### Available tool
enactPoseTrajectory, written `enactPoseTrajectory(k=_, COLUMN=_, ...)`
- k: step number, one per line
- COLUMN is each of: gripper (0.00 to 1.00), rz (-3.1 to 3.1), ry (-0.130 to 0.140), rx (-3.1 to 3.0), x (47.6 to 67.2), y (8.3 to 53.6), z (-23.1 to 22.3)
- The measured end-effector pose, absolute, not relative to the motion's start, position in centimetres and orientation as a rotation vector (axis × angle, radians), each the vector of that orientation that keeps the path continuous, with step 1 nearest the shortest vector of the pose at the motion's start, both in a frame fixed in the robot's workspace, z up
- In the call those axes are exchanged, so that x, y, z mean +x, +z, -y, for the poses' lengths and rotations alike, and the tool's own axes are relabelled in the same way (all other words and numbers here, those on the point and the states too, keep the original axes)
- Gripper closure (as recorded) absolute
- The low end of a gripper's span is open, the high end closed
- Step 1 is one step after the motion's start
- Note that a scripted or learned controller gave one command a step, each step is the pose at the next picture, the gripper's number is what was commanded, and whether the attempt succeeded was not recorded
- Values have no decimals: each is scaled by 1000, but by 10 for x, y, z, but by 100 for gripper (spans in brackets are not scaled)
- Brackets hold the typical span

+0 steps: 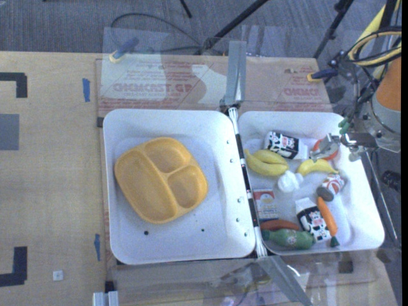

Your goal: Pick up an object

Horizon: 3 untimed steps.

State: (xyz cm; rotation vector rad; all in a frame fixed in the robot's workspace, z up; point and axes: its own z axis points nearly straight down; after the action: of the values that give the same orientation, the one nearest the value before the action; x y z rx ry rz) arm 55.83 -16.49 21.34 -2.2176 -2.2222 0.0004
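My arm (386, 101) reaches in over the right bin's (373, 225) far right corner. The left bin (127, 132) carries a yellow tray (160, 179) at its middle.

My gripper (330, 146) hangs low near the right bin's far edge, just above a small banana (317, 167); how it is set I cannot tell. A larger banana (266, 162) lies near the left wall, a cow-print carton (282, 144) beyond it, a carrot (327, 216) toward the right wall, and a green bottle (290, 238) along the near edge.

I judge the small banana light, stiff, smooth plastic, so it may slip. Best taken across its middle, where the curve is thickest.
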Motion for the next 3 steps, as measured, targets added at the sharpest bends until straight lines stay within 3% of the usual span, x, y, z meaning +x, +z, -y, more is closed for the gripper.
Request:
enactPoseTrajectory(k=1, gripper=0, rz=2197, ry=-8, rx=-2248, x=559, y=96, z=201)
enactPoseTrajectory(k=3, gripper=0, rz=2368, ry=-5, rx=-2072, x=525, y=87, z=183)
